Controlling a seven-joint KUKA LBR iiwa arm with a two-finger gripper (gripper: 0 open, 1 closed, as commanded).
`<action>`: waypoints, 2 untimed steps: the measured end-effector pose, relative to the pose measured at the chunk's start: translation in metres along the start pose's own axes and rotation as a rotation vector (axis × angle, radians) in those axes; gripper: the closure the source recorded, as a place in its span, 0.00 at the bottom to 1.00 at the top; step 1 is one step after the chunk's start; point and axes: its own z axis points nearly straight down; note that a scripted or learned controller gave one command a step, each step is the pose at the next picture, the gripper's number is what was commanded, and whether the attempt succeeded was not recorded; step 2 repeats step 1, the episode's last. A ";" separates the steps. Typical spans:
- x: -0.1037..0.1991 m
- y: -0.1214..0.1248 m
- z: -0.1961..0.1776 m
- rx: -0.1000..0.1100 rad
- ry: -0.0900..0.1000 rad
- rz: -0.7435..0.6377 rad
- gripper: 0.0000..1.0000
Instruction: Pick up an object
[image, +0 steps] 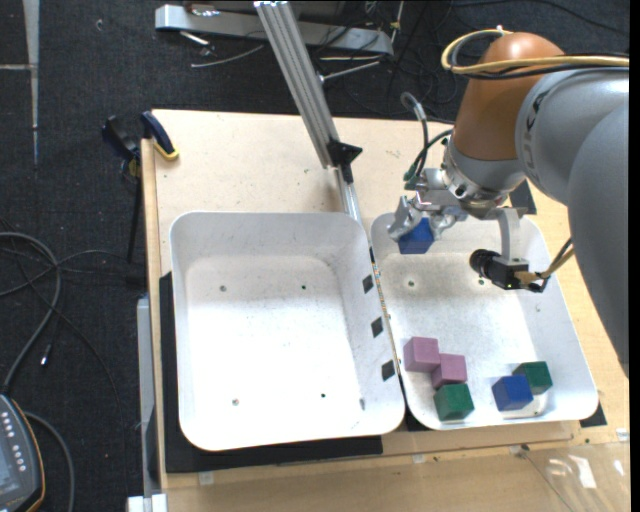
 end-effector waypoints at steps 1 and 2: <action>0.068 -0.048 0.006 0.013 0.001 0.001 1.00; 0.068 -0.048 0.006 0.013 0.001 0.001 1.00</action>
